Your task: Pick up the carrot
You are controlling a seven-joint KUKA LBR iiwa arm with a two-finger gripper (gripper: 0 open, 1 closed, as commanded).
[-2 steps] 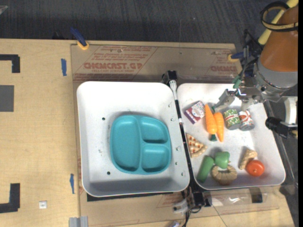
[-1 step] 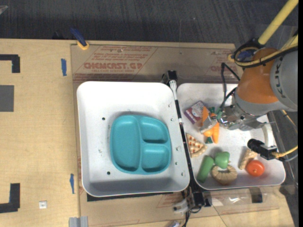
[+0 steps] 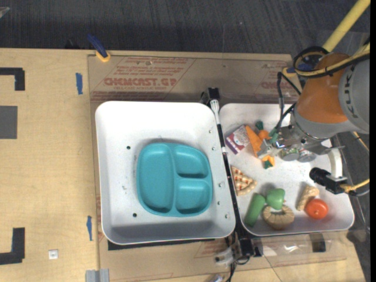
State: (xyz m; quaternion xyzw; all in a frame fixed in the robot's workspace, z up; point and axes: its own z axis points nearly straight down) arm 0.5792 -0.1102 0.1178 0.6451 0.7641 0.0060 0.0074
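- bench (image 3: 47, 157): cardboard-covered, two shallow white bins side by side, blue tape marks on it
- left bin (image 3: 117, 128): holds a teal divided tray (image 3: 174, 178) near its middle, three compartments, nothing in them that I can see
- right bin (image 3: 341, 216): all the toy food sits here, arm works over its upper part
- arm (image 3: 329, 96): grey with orange band, reaches in from the right, wrist hangs over the upper right bin
- gripper (image 3: 275, 147): low over the bin, just right of the carrot, tip seems to touch or nearly touch its lower end; cannot tell from this slant how far apart the jaws stand, and nothing is clearly seen between them, so no grasp claimed
- carrot (image 3: 254, 138): orange, lies tilted in the upper-left part of the right bin, just right of a white and purple packet (image 3: 238, 138); small green bit (image 3: 268, 163) below it, maybe its leaf end, unsure
- others, lower in the bin: pizza slice (image 3: 242, 181), green vegetable (image 3: 255, 209), a green-topped piece (image 3: 276, 207), bread-like piece (image 3: 306, 197), tomato (image 3: 317, 209), all apart from the carrot
- step, my read: approach or closing on the carrot, lift not yet done
- next move calls for: jaws astride the carrot body, clear of the packet, close firmly, then lift straight up; risk of slipping off the tapered end
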